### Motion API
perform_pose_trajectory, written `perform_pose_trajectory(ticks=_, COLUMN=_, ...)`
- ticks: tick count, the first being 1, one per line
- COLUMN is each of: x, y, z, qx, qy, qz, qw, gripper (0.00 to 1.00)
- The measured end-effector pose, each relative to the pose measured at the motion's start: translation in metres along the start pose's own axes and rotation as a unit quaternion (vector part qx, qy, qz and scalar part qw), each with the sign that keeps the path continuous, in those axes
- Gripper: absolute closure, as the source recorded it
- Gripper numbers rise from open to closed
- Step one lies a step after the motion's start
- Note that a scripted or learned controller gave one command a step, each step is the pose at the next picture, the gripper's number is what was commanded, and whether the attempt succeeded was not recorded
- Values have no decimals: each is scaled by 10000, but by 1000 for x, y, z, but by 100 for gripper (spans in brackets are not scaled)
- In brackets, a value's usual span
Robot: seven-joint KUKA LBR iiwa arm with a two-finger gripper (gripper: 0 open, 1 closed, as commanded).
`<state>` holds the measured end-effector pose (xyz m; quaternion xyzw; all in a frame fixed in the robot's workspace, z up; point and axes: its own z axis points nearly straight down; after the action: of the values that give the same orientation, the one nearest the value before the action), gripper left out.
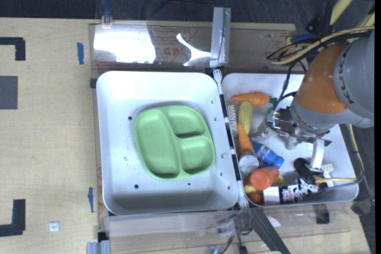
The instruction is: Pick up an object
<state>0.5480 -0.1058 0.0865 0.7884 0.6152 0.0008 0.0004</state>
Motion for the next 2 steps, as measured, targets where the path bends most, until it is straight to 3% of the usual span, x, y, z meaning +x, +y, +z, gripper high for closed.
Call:
perform_pose_trajectory(ticks=1, x=0, y=0, z=0, qx=-4, qy=0, qz=-1, qw=10000, gripper=0)
perform_pose_trajectory(ticks=2, x=31, y=50, z=-98, qx=5, qy=-7, qz=-392, qw=9992, gripper=0)
